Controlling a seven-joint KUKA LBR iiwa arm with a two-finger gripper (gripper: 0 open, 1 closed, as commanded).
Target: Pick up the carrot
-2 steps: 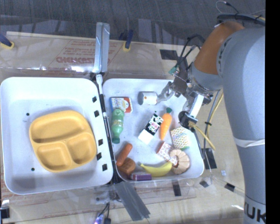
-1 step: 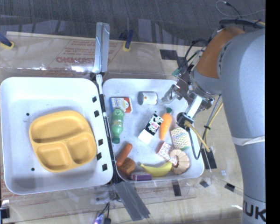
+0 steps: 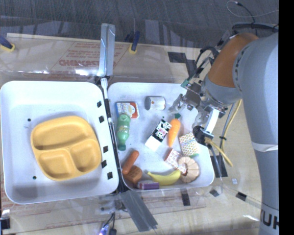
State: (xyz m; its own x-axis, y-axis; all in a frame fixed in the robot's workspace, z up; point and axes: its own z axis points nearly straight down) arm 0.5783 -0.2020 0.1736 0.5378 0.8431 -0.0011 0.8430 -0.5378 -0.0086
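1. Worktop [image 3: 49,58] — pale, with clear sheeting taped over it, carrying two shallow white bins side by side.
2. Arm [image 3: 257,82] — grey with an orange band, reaching in from the right over the right bin's far right corner.
3. Left bin [image 3: 14,102] — holds one yellow divided tray [image 3: 64,146].
4. Right bin [image 3: 137,89] — holds the assorted small goods listed below.
5. Pincer [image 3: 186,102] — hanging above the bin's upper right part, just beyond the carrot's top end; I cannot tell how far it is spread, and nothing shows in its grip.
6. Green bottle [image 3: 122,130] — lying along the bin's left wall.
7. Banana [image 3: 164,177] — near the front wall.
8. Carrot [image 3: 174,131] — orange, lying near the bin's middle right, between a black-and-white carton [image 3: 158,134] and a checked packet [image 3: 188,144].
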